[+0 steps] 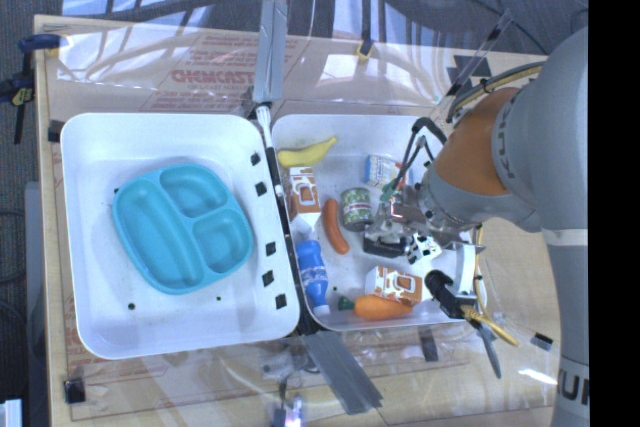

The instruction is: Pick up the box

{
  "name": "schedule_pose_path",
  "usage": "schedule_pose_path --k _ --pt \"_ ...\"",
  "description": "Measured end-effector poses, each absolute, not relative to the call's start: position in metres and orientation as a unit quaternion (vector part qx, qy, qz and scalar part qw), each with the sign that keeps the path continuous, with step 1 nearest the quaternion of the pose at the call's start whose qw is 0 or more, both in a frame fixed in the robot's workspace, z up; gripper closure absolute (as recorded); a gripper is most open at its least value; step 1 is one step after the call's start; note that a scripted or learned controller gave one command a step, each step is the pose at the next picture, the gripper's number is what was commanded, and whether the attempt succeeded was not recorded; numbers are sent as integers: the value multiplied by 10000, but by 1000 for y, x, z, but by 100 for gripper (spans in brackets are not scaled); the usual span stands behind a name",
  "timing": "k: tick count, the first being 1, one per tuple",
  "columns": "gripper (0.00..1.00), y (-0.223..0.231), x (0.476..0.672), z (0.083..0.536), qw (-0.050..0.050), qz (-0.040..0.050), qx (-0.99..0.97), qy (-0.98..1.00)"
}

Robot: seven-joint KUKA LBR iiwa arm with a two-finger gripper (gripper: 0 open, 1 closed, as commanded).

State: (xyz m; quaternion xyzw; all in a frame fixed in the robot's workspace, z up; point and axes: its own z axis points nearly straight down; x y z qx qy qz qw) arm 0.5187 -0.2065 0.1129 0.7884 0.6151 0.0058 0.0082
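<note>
Clutter is my main worry. My gripper (400,240) hangs low in the right bin (345,127), and dark hardware hides its tips, so I cannot tell whether they are spread or pressed together, or whether anything sits between them.

I count 2 things that could pass for the box. One, an orange and white box (392,286), lies just below my gripper near the bin's front edge, touching or almost touching a carrot (380,308). The other, a small carton (303,191), stands near the left wall, under a banana (307,152) and beside a sausage (335,226).

I judge the nearer box to be the likelier target, yet several things could spoil the try:
- The carrot lies against it, so a closing grip could catch the carrot too or push the box aside.
- A tin can (356,208) sits close by my gripper, and a slanted descent could knock it.
- A blue bottle (312,270) lies along the left wall and could roll if bumped.
- The box lies flat, so a shallow pinch may slip off its edges.

The left bin (95,315) holds a blue tray (182,227), well apart from all this.
</note>
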Motion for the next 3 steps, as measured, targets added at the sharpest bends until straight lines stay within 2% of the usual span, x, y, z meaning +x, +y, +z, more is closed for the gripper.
schedule_pose_path --k 1,2,3 --pt "0 -203 519 110 54 64 7872 6167" --pt "0 -199 626 106 108 75 7993 6009" --pt "0 -163 589 106 127 73 8050 5930"
